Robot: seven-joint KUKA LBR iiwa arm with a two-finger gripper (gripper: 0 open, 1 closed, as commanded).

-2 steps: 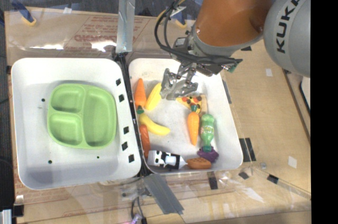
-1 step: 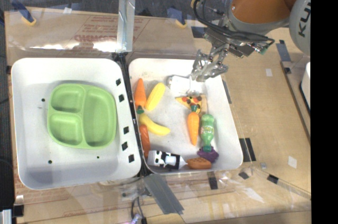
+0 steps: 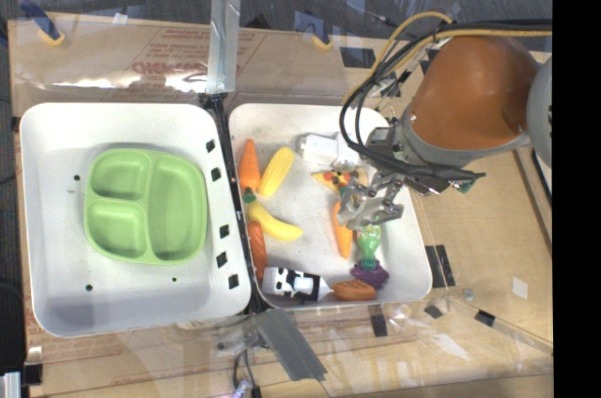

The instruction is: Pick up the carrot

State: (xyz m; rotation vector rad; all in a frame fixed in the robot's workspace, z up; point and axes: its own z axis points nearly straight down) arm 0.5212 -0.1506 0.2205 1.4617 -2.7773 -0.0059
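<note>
An orange carrot [image 3: 248, 164] lies along the left wall of the right bin [image 3: 413, 246], its green end pointing toward the front. A second orange, carrot-like piece [image 3: 344, 237] lies near the bin's middle right. My gripper [image 3: 366, 206] hangs low over the right bin, directly above and touching the upper end of that second piece. The wrist and its cables hide the gripper's top. Nothing visibly sits lifted in the gripper.
The right bin also holds a yellow corn cob [image 3: 276, 171], a banana [image 3: 274, 225], a white item [image 3: 319, 145], a black-and-white cow toy [image 3: 291, 283], a purple eggplant [image 3: 369, 274] and another orange piece [image 3: 257, 246]. A green divided plate [image 3: 147, 204] sits in the left bin.
</note>
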